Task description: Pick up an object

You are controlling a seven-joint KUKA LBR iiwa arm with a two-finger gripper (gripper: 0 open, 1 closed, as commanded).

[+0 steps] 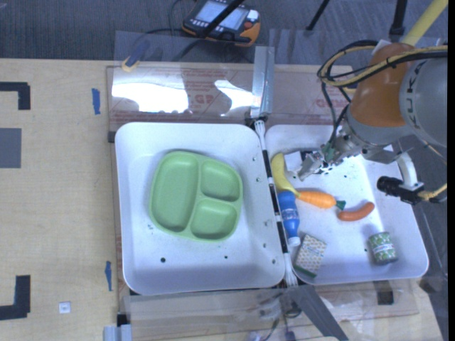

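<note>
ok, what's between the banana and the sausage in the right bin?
In the camera view, the carrot lies between the banana and the sausage, its green end pointing toward the sausage; bare bin floor around it.

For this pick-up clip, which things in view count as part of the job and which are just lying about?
Part of the job:
gripper, low in the right bin
banana
carrot
sausage
blue bottle
can of peas
patterned packet

Just lying about:
green divided plate in the left bin
handheld device beyond the bench

no legible text, labels or numbers
</note>
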